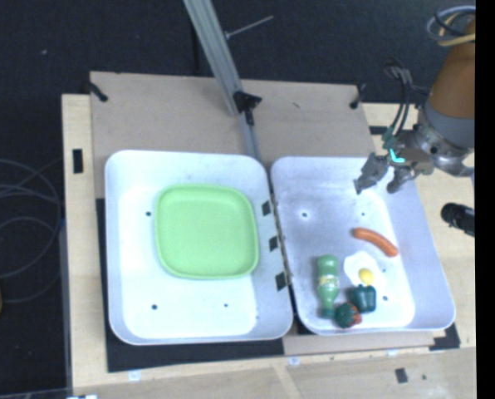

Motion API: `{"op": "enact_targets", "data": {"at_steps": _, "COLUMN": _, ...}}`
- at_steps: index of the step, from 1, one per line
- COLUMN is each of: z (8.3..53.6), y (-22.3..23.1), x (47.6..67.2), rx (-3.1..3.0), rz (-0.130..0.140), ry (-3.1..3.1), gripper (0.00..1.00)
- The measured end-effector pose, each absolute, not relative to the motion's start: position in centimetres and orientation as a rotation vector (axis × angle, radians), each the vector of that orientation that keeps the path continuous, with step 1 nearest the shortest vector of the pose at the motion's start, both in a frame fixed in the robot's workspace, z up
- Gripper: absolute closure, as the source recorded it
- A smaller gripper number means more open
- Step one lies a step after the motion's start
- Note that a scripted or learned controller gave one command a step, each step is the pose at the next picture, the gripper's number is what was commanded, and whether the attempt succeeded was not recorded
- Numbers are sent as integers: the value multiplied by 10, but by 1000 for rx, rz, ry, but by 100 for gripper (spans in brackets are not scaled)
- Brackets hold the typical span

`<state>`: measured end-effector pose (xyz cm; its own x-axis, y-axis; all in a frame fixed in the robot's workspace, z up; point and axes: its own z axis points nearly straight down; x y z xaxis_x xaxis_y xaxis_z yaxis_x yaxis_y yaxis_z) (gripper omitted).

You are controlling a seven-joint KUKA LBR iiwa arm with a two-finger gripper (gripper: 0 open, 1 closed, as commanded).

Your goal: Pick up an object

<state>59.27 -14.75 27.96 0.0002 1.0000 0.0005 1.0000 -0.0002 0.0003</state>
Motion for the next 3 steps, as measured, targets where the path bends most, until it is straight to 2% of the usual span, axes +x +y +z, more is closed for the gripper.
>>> {"op": "enact_targets", "data": {"at_steps": 1, "z": 280, "y": -148, "x": 593, "rx": -2222, "rz": -1, "ry": -2221, "gripper": 0}}
{"op": "enact_targets", "data": {"at_steps": 3, "z": 175, "y": -145, "x": 582, "rx": -2220, "rz": 5, "ry": -2218, "gripper": 0}}
